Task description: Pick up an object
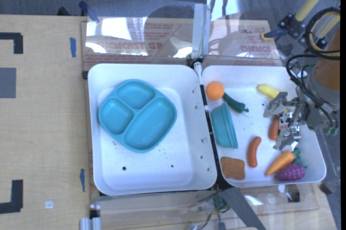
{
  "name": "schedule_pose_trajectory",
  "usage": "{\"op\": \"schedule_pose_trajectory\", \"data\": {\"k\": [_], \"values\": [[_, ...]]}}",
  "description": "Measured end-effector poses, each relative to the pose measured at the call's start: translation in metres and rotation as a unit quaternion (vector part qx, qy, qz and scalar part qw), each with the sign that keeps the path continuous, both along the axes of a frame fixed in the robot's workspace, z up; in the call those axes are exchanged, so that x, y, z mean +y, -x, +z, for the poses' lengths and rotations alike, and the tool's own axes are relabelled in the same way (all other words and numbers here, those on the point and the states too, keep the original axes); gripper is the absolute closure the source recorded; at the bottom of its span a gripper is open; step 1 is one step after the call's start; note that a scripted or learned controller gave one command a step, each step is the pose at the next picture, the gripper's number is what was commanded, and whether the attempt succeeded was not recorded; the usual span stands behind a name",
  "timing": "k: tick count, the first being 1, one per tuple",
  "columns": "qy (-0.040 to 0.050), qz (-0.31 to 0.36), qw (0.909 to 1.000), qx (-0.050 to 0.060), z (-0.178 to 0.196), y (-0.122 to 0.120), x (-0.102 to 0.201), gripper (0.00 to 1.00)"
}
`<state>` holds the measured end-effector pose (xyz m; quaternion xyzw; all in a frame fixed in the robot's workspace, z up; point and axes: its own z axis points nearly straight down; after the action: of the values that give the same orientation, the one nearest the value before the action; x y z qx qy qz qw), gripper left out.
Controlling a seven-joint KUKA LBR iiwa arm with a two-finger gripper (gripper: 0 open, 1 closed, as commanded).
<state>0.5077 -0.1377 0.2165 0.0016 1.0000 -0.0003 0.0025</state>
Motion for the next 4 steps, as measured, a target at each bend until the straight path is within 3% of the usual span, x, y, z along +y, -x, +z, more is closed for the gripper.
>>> {"op": "schedule_pose_trajectory", "data": {"k": [1, 2, 3, 4], "values": [[0.0008, 0.013, 0.9999, -0.002, -0.124, 0.026, -0.02, 0.0], [0.0012, 0.039, 0.9992, -0.004, -0.127, -0.035, -0.016, 0.0], [0.0007, 0.016, 0.9999, -0.004, -0.127, -0.006, -0.001, 0.0], [0.0003, -0.002, 1.0, -0.005, -0.126, 0.004, 0.037, 0.0]]}}
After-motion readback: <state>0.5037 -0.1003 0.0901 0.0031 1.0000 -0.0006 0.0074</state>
